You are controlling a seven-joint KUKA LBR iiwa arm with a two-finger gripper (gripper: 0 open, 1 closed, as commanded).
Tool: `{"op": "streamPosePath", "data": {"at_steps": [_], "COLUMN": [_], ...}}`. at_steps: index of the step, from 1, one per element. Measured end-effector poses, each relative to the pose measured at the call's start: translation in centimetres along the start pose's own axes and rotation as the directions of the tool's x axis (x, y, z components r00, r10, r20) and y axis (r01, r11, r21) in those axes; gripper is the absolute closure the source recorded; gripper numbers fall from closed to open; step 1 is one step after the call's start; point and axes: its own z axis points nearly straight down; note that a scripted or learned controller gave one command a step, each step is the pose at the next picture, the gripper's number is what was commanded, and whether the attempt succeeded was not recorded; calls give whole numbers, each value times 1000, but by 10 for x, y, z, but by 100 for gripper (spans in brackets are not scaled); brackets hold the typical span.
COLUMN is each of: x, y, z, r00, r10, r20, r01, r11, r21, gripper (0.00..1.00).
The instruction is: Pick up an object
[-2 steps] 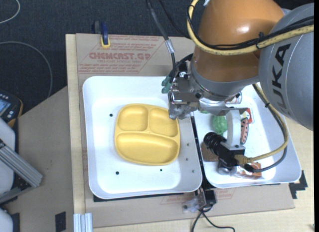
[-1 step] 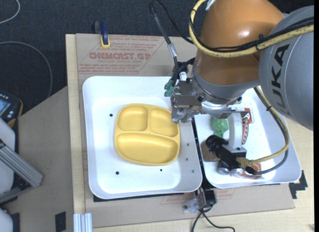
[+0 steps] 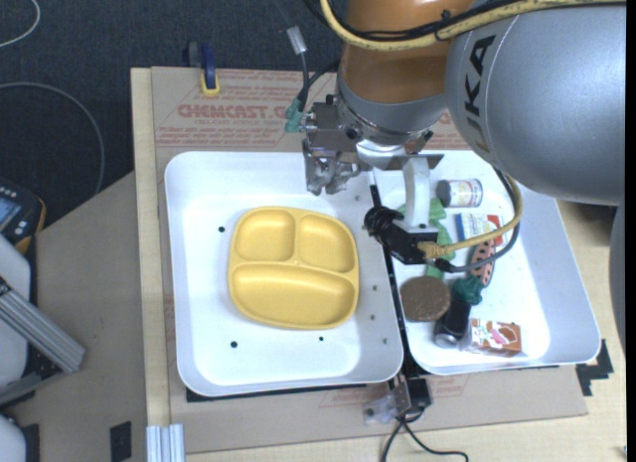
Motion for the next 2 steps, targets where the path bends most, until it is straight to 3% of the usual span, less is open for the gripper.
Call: {"op": "streamPosePath", "data": {"at_steps": [1, 2], "x": [-1, -35], "y": [-2, -21], "z": [-12, 73], "r00": [1000, 1000], "r10": [0, 8], "r20": [0, 4], "r01": [0, -8], "r11": [1000, 1000], "r21": [-1, 17], "gripper": [100, 100]}}
